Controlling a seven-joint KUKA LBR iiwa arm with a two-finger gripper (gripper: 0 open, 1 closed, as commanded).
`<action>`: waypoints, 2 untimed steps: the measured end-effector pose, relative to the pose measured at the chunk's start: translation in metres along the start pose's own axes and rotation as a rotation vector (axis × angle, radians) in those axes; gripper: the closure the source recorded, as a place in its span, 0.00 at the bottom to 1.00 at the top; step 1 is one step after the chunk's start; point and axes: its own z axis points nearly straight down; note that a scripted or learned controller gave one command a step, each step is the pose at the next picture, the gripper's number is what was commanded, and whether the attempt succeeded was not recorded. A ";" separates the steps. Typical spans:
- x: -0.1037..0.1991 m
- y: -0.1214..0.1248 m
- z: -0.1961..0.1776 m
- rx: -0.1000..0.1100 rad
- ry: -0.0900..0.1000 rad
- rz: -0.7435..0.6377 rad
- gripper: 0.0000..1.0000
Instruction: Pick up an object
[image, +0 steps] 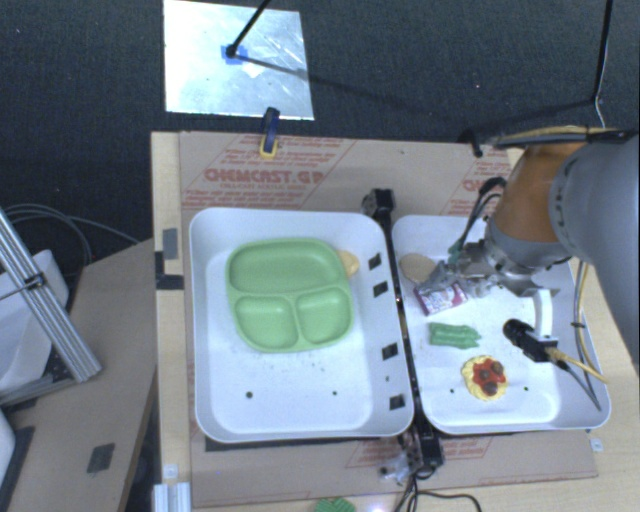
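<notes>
Whether the gripper (462, 268) jaws are spread, I cannot tell; it touches the crinkled pink-and-white packet (440, 297) near the right white bin's (570, 405) left wall.

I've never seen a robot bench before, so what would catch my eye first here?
Probably the green divided tray lying in the left bin. Next, the grey arm with its orange band reaching over the right bin, where a pink packet, a green piece and a yellow-and-red toy lie.
</notes>
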 end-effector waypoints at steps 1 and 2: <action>-0.002 0.003 -0.016 -0.011 -0.005 -0.003 1.00; -0.001 0.003 -0.015 -0.009 -0.004 -0.002 0.00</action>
